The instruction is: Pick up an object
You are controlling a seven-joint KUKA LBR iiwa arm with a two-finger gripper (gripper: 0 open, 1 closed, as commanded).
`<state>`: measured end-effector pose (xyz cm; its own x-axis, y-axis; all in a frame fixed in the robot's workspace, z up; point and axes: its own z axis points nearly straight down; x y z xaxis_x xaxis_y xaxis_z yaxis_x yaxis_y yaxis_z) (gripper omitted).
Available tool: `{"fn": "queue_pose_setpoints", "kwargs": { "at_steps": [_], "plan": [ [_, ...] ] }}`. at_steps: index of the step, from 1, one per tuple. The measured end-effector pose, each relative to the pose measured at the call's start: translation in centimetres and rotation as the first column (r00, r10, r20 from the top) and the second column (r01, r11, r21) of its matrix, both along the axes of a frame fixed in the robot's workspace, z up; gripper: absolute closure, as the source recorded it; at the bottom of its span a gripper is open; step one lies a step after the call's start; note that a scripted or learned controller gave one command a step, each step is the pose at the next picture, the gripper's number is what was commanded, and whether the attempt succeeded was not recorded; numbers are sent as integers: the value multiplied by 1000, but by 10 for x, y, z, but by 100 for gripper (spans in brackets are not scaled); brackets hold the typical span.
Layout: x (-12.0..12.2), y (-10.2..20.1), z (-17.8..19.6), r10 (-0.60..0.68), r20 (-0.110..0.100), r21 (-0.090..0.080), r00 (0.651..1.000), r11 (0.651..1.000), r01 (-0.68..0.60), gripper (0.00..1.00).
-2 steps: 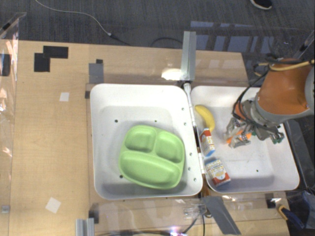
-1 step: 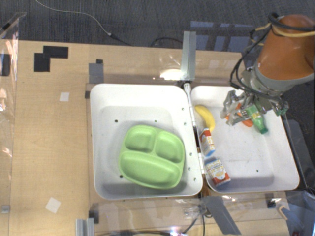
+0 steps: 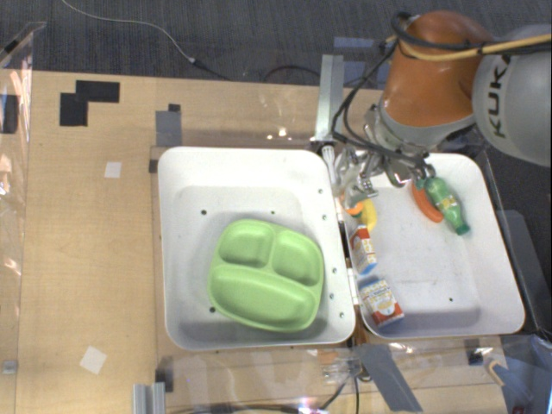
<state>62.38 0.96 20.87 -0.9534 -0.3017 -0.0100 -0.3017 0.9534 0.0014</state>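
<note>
A green divided plate lies in the left bin, toward its near side. In the right bin, a small carton and a packet lie along the left wall. The gripper hangs at the far left corner, just above a yellow item; whether its jaws are apart cannot be told. A green bottle lies well right of it.

The bench looks like pale, matt wood. Both bins, left and right, are smooth white plastic with a dull sheen. The green divided plate is smooth matt plastic. The green bottle looks like glossy plastic. The small carton near the right bin's front edge seems printed card. The arm's orange band is glossy.
</note>
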Motion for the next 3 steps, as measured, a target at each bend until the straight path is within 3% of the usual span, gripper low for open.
{"fn": "queue_pose_setpoints", "kwargs": {
  "at_steps": [1,3],
  "plan": [
    [47,-15,34,62,5,-4,998,998,-62,100],
    [52,-12,63,63,30,0,998,998,-63,100]
  ]
}}
